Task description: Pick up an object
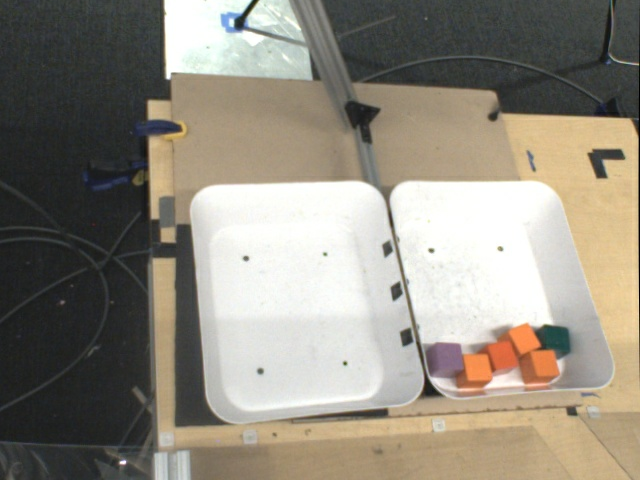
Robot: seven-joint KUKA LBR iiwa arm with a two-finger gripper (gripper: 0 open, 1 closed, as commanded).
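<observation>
Two shallow white bins sit side by side on the tabletop (440, 133); the left bin (300, 298) has only a bare floor, while the right bin (490, 268) carries every candidate object, huddled against its near rim at roughly 5 o'clock of the bin. From 9 o'clock to 3 o'clock in that cluster lie a purple block (445, 358), an orange block (476, 369), a darker red-orange block (501, 355), another orange block (524, 339), a further orange block (540, 366) and a dark green block (553, 340), most of them touching their neighbours. As for the gripper, I cannot tell whether it stands wide, narrow or holding anything. By my reading the pick has not yet begun: nothing is lifted. The next move calls for a descent over the cluster, and the purple block at the 9 o'clock end looks the likeliest choice, since one flank is free; the packed neighbours and the close rim could foul a finger
</observation>
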